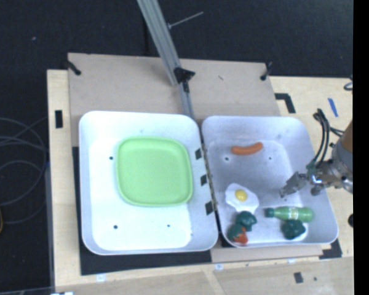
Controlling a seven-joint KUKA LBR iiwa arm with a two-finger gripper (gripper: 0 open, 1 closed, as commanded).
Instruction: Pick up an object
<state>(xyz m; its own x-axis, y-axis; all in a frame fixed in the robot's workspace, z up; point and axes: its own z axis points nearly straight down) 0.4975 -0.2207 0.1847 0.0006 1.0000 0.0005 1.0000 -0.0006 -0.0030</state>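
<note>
Over the right bin (298, 128), gripper (293, 186) hangs low from the right, above green bottle (290, 213); jaws look spread, nothing between them. Fried egg (241, 196), sausage (246, 148), broccoli (246, 220) lie apart, likely leaving approach room.

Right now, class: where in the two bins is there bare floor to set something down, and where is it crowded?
Free: the left bin floor around the green plate, widest below it; in the right bin, the patch between the sausage and fried egg. Crowded: the right bin's near edge, with the egg, green bottle and small green toys, beside the end effector.
</note>
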